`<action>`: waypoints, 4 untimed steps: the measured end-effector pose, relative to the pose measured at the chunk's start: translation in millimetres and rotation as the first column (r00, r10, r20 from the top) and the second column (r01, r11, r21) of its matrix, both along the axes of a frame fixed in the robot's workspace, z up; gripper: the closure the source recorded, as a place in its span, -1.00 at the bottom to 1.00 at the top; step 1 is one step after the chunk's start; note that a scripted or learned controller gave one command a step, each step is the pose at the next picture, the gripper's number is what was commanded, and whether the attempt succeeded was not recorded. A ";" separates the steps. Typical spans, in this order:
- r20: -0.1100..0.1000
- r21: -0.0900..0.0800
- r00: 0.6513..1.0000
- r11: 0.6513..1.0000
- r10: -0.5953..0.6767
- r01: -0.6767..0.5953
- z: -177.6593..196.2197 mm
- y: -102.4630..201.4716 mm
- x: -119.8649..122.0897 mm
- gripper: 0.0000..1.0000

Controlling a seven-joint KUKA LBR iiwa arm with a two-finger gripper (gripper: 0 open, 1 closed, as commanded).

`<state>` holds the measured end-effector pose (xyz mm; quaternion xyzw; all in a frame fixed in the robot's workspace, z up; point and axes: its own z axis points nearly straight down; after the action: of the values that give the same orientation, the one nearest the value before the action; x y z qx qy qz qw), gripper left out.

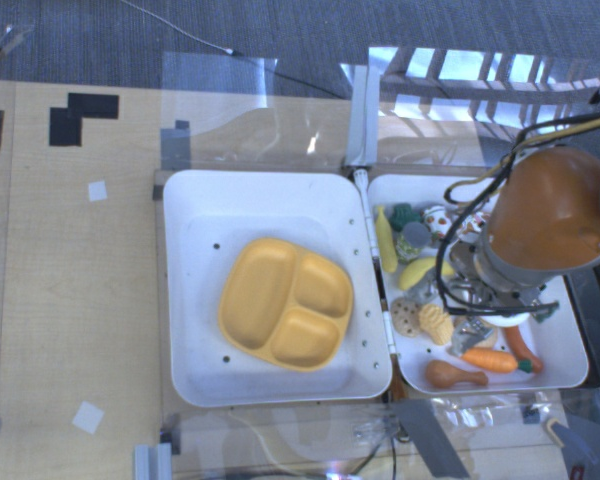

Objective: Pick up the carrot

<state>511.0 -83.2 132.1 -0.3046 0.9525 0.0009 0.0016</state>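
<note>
From where I am standing, the carrot [491,360] is lying in the right bin [576,368], close to that bin's near edge, its orange body stretching roughly crosswise with the green top pointing toward the bin's right wall. The arm [545,213] is hanging over the same bin, and the tool [483,313] is sitting just above the carrot on the bin's far side, so I judge the coming move is a short drop toward the near edge, with the grip set across the carrot's long axis. The wrist is hiding the tip of the tool, so I cannot tell how wide it is or whether it has anything. Crowding the carrot are a brown drumstick [454,375], a sausage [521,345], a cookie [405,315] and a yellow corn cob [385,239]. The left bin [195,268] is carrying a yellow divided plate [286,302]. Both bins are resting on a pale wooden bench [60,298], with blue-grey carpet [230,8] beyond.
</note>
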 end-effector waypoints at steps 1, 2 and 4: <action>0.004 -0.004 0.991 0.991 0.135 -0.135 -7.8 -43.0 -10.7 -1.00; 0.004 -0.001 0.995 0.995 -0.102 0.102 -6.9 -25.3 -10.9 -1.00; 0.010 -0.001 0.972 0.972 -0.235 0.235 -35.2 -31.3 -12.5 -1.00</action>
<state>498.5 -114.5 96.8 -0.1896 0.9818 -0.0016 0.0061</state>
